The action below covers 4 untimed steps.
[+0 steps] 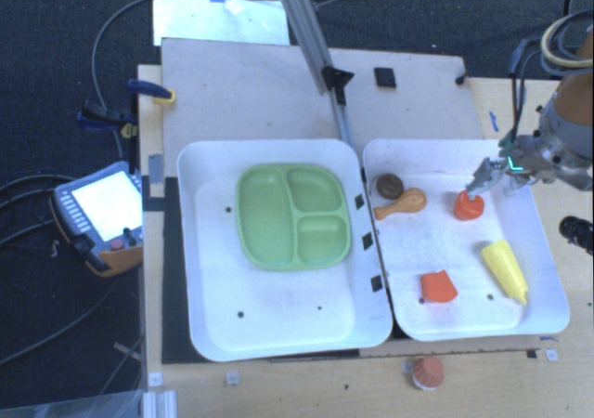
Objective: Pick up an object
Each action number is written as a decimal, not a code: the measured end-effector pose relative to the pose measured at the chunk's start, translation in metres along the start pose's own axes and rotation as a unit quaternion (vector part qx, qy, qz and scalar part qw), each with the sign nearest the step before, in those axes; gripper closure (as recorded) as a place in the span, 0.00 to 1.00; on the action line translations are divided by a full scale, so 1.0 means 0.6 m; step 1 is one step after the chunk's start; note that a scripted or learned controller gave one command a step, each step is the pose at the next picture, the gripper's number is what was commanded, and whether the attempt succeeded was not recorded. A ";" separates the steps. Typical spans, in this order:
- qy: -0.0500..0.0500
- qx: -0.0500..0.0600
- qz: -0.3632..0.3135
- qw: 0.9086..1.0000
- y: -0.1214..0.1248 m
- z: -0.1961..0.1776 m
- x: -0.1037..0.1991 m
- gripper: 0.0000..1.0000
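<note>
Here the desk (306, 91) carries two white bins. The left bin (204, 314) holds a green divided plate (293, 215). The right bin (548, 314) holds a yellow bottle-shaped toy (505, 269), a wooden spoon-like piece (399, 203), an orange block (437, 286) and a small red toy (469, 206). The red toy lies in the far right part of its bin; it seems light, stiff and smooth, so I would grip across its body. The claw (484, 180) hangs just above it, apparently touching its top, fingers slightly apart, nothing between them.

My bench is a pale wooden board (251, 91). Two shallow white plastic bins sit on it side by side, touching: the left bin (209, 314) toward its front-left corner, the right bin (548, 305) toward its front-right corner. A small black square block (385, 78) lies near its back edge.
</note>
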<state>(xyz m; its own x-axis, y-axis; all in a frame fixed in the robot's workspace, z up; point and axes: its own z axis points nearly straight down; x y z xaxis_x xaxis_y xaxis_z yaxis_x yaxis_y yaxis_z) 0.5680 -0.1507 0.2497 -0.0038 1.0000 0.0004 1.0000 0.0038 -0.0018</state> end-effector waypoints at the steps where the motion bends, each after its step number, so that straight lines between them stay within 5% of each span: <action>1: 0.000 -0.002 0.000 1.000 0.002 -0.003 0.000 0.00; 4: 0.000 0.000 0.002 1.000 0.009 0.230 0.016 0.00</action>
<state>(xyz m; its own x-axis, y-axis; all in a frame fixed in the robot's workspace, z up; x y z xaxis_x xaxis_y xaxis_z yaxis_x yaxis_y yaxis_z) 0.5730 -0.1414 0.1115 0.0001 1.0000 0.0002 1.0000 -0.0001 -0.0014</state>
